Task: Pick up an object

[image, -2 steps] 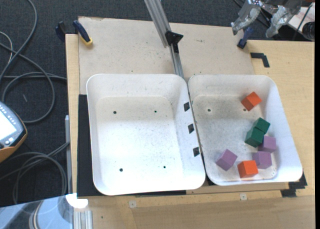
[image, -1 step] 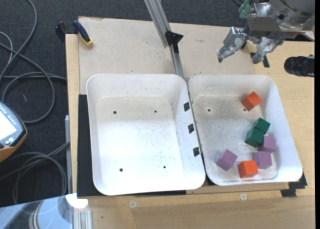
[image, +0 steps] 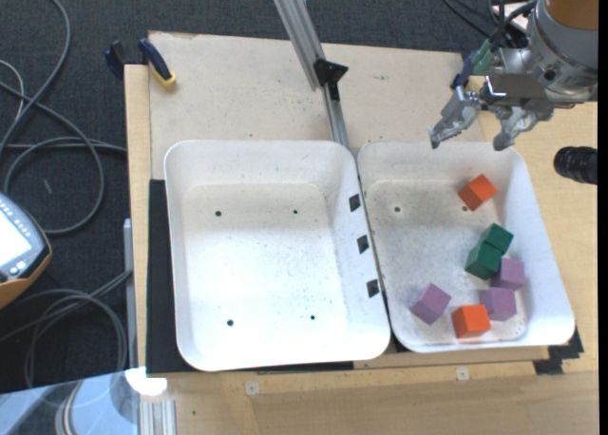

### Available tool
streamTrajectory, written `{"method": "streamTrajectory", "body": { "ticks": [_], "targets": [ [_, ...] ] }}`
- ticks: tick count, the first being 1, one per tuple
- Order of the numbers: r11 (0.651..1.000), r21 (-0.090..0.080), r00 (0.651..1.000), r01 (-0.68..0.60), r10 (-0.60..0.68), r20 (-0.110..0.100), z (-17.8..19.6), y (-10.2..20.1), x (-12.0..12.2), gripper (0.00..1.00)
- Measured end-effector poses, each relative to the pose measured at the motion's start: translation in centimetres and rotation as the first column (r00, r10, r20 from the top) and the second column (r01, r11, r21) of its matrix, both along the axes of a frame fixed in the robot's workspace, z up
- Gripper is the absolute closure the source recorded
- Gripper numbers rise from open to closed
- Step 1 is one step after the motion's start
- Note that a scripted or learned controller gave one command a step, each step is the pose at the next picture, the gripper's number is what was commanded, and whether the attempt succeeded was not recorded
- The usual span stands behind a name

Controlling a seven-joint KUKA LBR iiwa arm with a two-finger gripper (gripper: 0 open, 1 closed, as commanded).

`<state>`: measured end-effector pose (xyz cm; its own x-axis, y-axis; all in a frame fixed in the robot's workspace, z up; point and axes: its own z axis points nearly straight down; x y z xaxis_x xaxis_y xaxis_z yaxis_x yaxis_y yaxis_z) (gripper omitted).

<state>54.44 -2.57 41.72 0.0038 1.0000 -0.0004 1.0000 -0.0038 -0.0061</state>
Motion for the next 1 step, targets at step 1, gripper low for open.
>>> {"method": "streamTrajectory", "body": {
  "ticks": [1],
  "targets": [
    [1.000,0.001,1.000,-0.001,0.001,-0.004,-16.56,-4.61,-0.52,0.00]
  ]
}}
